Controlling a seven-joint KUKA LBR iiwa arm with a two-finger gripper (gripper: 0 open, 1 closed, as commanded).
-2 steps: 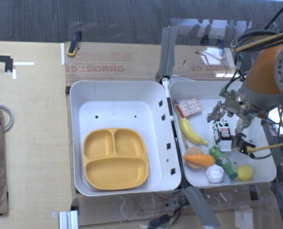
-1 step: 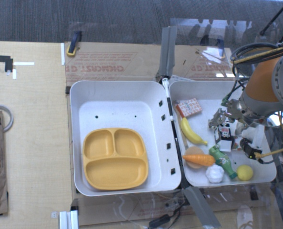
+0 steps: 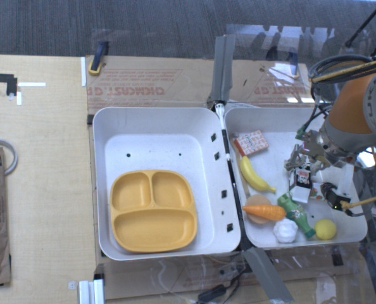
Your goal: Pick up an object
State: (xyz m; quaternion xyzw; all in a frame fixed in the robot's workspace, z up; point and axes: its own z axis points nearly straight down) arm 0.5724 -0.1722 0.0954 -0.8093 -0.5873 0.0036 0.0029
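My gripper (image 3: 300,177) hangs low over the right bin (image 3: 273,120), near its right-hand middle, with the orange-banded wrist (image 3: 357,106) above it. Just below the gripper lies a green bottle (image 3: 297,213). To its left lies a yellow banana (image 3: 256,175). Further off, a red and white box (image 3: 250,142) lies at the bin's back left. An orange carrot (image 3: 264,212) rests against a peach-coloured round thing (image 3: 257,201). A white garlic-like lump (image 3: 285,231) and a yellow lemon (image 3: 325,229) lie at the front.
The left bin (image 3: 150,128) holds a yellow divided plate (image 3: 153,209). A grey divider post (image 3: 222,68) stands behind the bins' shared wall. Black cables (image 3: 337,198) trail beside the gripper along the right bin's right side.
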